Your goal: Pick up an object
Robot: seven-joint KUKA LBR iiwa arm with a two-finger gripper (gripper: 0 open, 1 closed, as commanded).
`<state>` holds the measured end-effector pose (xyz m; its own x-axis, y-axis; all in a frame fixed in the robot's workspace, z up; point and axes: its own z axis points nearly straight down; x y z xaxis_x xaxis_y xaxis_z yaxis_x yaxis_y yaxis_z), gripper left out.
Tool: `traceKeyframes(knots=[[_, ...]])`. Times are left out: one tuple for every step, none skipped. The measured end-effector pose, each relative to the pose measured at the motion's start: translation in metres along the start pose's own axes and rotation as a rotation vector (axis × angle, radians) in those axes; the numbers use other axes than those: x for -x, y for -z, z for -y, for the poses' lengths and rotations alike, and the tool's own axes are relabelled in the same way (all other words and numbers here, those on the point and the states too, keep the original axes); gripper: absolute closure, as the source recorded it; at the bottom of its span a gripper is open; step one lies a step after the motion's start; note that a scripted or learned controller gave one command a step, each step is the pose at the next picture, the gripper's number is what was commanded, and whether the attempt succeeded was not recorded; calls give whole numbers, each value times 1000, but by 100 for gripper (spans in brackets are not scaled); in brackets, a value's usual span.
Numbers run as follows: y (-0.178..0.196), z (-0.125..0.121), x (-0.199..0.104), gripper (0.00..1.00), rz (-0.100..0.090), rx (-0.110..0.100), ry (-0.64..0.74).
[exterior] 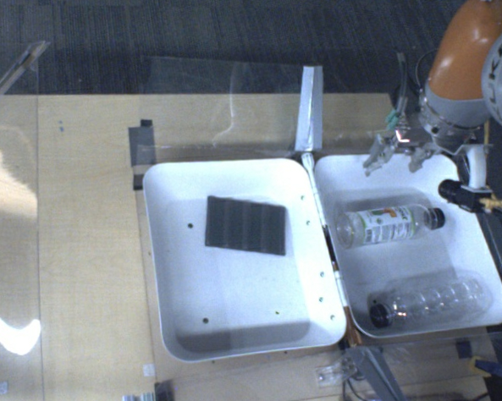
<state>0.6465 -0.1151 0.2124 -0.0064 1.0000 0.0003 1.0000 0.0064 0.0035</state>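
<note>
Two clear plastic bottles lie on their sides in the right bin (343,185). The upper bottle (388,223) has a white label and a dark cap pointing right. The lower bottle (427,301) is ribbed, with its dark cap pointing left. A dark grey ribbed pad (245,225) lies flat in the left bin (175,268). My gripper (398,153) hangs over the far edge of the right bin, above and behind the labelled bottle, its two fingers spread apart with nothing between them.
A metal divider bar (308,107) rises behind the seam between the bins. The grey arm with its orange band (462,51) fills the upper right corner. A black fitting (462,193) sticks out near the right bin's right rim.
</note>
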Motion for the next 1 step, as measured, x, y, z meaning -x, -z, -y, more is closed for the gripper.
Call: traceKeyframes(knots=[[-113,40,7,0,0,-2,-130]])
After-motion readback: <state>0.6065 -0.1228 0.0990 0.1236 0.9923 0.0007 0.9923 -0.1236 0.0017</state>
